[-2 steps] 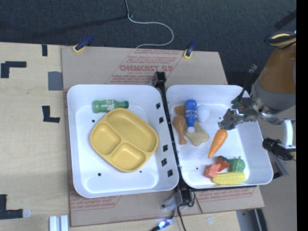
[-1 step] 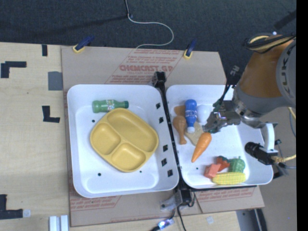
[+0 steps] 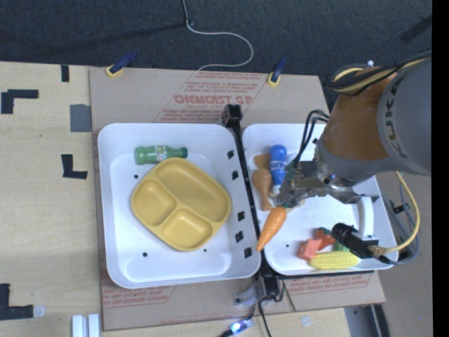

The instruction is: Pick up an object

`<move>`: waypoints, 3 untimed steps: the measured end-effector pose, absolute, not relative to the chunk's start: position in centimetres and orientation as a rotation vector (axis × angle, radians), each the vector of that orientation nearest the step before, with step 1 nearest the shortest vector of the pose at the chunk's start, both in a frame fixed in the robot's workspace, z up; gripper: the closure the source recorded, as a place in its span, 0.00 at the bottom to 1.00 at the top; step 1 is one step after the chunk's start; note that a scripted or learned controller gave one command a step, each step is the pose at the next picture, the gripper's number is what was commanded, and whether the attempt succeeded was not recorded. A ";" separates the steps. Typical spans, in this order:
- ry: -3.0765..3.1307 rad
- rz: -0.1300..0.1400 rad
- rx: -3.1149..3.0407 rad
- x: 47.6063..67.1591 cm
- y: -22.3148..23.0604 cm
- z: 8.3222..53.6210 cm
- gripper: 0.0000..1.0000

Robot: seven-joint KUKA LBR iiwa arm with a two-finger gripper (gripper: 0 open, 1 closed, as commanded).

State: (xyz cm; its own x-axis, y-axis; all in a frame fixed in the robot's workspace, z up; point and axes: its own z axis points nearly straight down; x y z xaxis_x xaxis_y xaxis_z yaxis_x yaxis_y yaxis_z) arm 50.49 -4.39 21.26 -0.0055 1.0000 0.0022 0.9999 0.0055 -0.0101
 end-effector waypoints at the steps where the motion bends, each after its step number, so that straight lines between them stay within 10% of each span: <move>1: -2.218 0.009 -2.216 49.0 -5.3 21.8 1.00; 3: -2.222 0.006 -2.216 50.1 -4.2 23.0 1.00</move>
State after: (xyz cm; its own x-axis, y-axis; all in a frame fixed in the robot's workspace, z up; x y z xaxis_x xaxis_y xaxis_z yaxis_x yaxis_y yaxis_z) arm 50.08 -4.21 22.98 -0.0027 1.0000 0.0001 1.0000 0.0027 -0.0054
